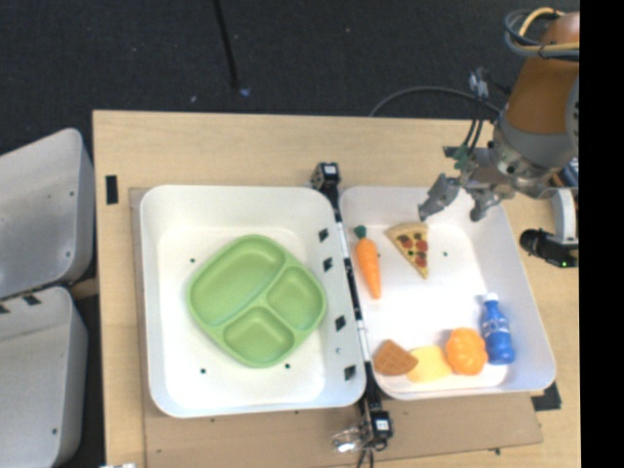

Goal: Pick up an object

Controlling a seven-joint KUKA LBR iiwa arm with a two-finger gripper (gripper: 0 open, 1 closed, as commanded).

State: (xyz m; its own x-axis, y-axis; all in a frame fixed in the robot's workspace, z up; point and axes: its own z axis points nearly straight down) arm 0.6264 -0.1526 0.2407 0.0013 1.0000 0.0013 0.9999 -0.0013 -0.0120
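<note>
Camera view. My gripper (458, 199) hangs over the far edge of the right bin (522, 291), its two fingers (435, 201) spread wide with nothing between them; grey wrist and orange band sit above, toward the frame's right.

Positions relative to the right bin: the pizza slice (410, 246) lies in its far half, just near of my gripper and apart from it, long axis running diagonally, tip pointing toward the near right corner. The carrot (368, 264) lies along the left wall, long axis parallel to that wall, green stem at the far end, tip pointing toward the near edge. Along the near wall, from left: a brown piece (395, 359), a yellow piece (426, 364) touching it, an orange (466, 350). A blue bottle (496, 331) lies beside the orange, by the right wall, white cap toward the far end.

The left bin (166, 359) holds a green tray (257, 300) with three compartments. Both bins rest on a pale wood bench (214, 144); dark floor lies beyond it.
</note>
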